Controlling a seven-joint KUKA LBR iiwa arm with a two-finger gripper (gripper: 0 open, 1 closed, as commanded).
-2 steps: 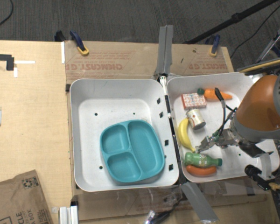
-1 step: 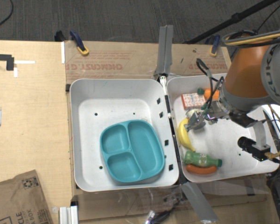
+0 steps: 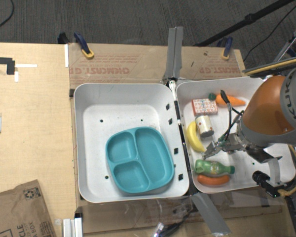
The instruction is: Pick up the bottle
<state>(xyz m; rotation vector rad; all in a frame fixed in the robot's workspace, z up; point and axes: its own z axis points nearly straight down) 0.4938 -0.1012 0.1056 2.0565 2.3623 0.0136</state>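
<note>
From the overhead camera, you'll find the green bottle [image 3: 213,168] lying on its side near the right bin's [image 3: 266,85] front edge, touching the orange sausage [image 3: 213,179]. Your gripper [image 3: 211,149] hovers just above it, fingers parted, holding nothing, apparently lining up.

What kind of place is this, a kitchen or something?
More likely a robot test bench: a grey-and-orange arm reaches over two white bins, holding toy-like food, a green bottle and a teal plate.

Grey arm [image 3: 286,112] w/ orange band
</note>
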